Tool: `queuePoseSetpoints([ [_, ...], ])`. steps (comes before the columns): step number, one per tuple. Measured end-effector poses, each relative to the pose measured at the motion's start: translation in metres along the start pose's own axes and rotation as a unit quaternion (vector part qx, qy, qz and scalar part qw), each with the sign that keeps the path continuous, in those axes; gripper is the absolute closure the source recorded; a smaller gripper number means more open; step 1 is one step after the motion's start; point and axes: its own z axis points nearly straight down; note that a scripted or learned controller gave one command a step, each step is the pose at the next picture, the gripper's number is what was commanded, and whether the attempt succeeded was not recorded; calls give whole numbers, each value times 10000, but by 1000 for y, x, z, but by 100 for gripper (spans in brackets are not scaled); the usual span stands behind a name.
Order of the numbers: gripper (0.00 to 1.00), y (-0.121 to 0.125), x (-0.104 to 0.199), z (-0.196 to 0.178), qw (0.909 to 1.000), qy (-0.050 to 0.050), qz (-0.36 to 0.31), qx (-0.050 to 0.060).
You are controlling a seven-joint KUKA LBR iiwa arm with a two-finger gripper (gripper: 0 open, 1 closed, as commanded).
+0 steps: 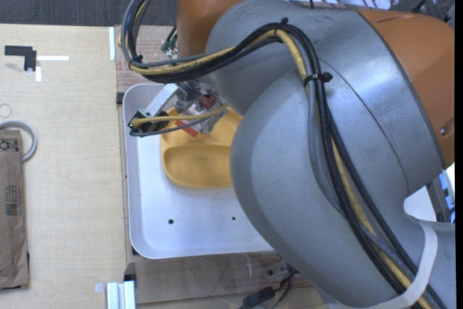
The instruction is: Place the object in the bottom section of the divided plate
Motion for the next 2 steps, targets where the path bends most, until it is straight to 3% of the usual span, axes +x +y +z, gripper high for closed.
queuePoseSetpoints([
  [1,100,9,10,-100,9911,10,1332,1],
  [2,100,11,13,-38,9829,4,1843,4],
])
